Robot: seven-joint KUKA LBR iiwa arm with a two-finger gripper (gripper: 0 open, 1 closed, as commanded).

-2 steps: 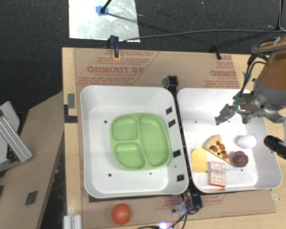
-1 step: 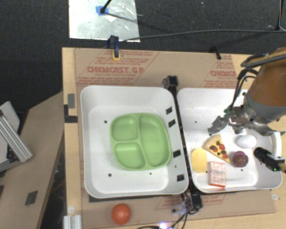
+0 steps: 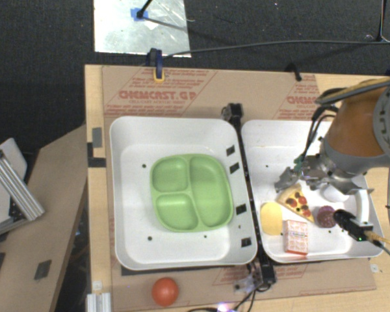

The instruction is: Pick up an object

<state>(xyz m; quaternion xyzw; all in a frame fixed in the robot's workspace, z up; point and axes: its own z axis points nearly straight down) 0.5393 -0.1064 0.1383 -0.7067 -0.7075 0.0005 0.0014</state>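
The surface point(image 3: 182, 83) carries two bins. In the right bin point(image 3: 273, 138), the hand point(image 3: 303, 174) hangs over a pizza slice point(image 3: 298, 202) near the front edge; its grip I cannot tell. Nothing looks lifted yet.

bins point(image 3: 127, 174): smooth white plastic; divided plate point(image 3: 191, 193): matt green plastic; bench point(image 3: 201, 86): printed cardboard

We look down at a slant from above the bench point(image 3: 201, 83); both bins, left bin point(image 3: 127, 194) and right bin point(image 3: 273, 138), sit mid-frame; the arm point(image 3: 367, 129) enters from the right edge.
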